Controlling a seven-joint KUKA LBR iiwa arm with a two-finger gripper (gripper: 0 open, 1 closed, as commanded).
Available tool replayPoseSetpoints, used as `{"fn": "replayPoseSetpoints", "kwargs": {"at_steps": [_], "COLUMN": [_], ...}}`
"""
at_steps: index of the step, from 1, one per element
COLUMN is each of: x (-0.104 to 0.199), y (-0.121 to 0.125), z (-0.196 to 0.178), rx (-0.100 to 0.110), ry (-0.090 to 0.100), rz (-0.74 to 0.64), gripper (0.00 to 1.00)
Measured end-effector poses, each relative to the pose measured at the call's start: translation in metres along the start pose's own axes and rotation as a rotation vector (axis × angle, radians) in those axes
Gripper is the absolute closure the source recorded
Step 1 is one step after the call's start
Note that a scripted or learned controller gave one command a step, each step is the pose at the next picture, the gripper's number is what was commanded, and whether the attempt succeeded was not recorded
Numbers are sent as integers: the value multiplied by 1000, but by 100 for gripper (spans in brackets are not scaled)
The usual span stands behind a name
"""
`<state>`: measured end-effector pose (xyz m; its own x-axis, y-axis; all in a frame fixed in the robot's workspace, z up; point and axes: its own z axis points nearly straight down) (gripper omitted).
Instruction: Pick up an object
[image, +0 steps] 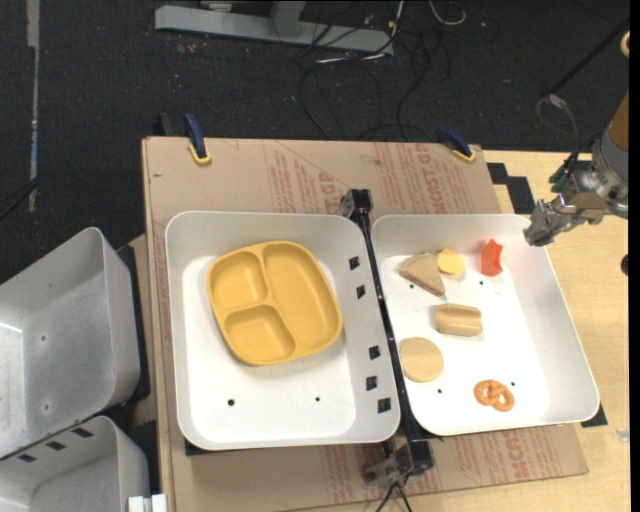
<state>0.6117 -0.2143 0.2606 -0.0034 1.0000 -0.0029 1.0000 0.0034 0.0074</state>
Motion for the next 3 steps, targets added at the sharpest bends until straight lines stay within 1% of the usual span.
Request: {"fn": "replayPoseSetpoints", "kwargs": {"at_steps": [1, 3], "x": [43, 150], "y": [-2, 17], "z": [3, 18], "rx": [8, 8], "ry": [3, 4], "rz": [-2, -4], "gripper": [100, 100]}}
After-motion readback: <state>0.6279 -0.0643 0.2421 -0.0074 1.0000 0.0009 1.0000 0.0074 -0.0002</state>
